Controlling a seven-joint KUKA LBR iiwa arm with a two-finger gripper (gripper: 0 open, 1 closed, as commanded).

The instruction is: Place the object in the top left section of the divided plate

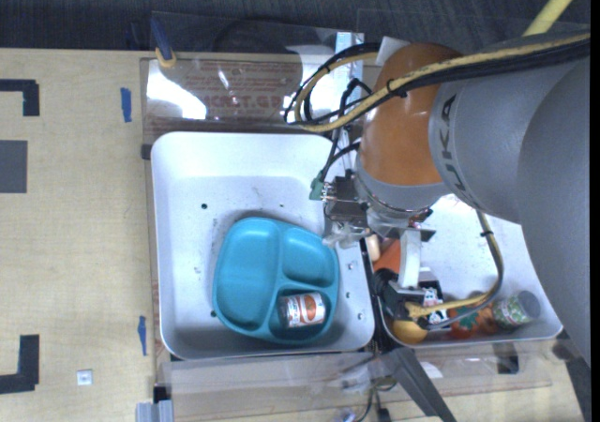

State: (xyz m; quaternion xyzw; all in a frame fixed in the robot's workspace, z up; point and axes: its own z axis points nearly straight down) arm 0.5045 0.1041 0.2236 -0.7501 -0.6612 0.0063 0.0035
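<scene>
A blue divided plate [267,270] sits in the left bin [187,186], left of the jaws. A can [303,309] lies in its compartment nearest them, toward the view's bottom. The grey arm [506,129] hangs its jaws over the right bin [459,242]; apart or together, one cannot tell.
</scene>
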